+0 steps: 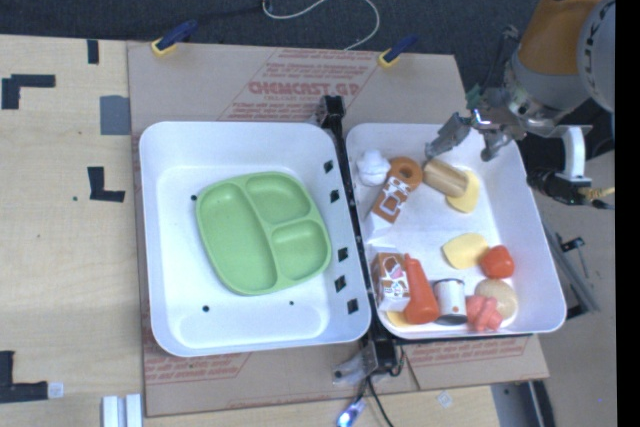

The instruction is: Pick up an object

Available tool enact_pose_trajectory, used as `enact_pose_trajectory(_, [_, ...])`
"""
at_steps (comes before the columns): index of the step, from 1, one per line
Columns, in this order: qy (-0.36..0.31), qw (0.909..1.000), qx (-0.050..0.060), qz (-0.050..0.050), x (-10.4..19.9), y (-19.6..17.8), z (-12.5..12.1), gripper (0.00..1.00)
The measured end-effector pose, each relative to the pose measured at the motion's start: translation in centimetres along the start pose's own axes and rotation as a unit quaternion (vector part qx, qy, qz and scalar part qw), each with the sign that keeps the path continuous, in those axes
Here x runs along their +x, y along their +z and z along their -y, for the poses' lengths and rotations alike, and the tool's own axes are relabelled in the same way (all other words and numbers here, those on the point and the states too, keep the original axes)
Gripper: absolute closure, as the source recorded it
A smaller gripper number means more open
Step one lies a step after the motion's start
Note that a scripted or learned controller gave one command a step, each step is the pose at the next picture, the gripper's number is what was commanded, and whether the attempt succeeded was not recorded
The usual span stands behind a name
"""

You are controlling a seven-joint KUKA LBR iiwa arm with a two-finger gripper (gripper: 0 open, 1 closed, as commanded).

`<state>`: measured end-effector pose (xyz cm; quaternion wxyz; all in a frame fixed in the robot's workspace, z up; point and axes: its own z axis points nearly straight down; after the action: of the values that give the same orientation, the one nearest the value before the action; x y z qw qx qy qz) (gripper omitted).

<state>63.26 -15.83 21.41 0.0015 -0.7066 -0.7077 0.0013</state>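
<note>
Grey hand (466, 141) (fingers spread) overhangs the right bin's (535, 245) rim.

view: one fixed camera | position: above counter (60, 215) | facing: down, slanted | range: both bins (160, 155) in frame | arm (570, 25) enters right

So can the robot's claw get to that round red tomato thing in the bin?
Probably yes. The red tomato lies on top near the right bin's right side, with nothing over it. The gripper hovers over the same bin's far end, and only a yellow piece crowds it.
</note>
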Motion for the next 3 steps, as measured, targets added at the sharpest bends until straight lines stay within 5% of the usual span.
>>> enact_pose_trajectory(1, [-0.001,1.0000,0.001,0.000,0.1,-0.8,0.0,1.00])
enact_pose_trajectory(2, [-0.004,1.0000,-0.002,-0.001,9.5,-4.0,0.1,1.00])
enact_pose_trajectory(3, [-0.005,1.0000,-0.003,-0.001,19.3,-12.7,3.1,1.00])
